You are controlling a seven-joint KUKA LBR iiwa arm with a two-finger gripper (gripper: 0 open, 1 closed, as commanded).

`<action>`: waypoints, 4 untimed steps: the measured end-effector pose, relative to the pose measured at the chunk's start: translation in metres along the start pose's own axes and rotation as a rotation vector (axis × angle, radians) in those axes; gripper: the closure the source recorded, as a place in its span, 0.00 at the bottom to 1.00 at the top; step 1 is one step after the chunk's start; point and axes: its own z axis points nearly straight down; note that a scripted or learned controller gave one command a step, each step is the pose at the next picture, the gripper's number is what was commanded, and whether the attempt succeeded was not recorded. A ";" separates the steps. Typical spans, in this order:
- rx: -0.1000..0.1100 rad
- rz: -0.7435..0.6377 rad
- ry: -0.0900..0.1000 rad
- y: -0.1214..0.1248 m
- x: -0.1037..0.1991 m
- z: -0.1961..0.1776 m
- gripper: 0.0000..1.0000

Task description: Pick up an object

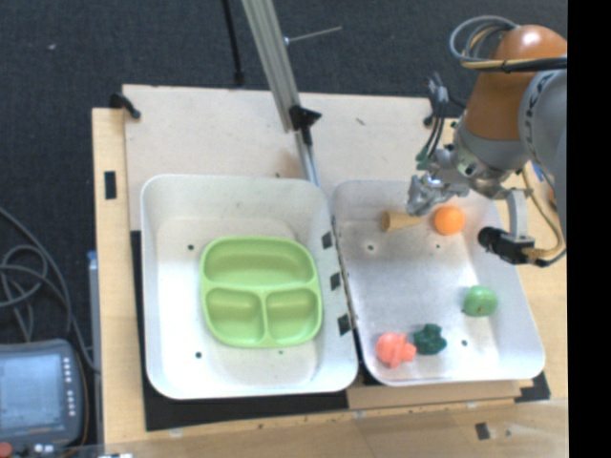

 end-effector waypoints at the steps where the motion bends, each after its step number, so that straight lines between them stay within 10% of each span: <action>1: 0.001 0.000 0.000 0.002 -0.002 -0.055 1.00; 4: 0.009 -0.005 0.003 -0.027 0.149 -0.048 1.00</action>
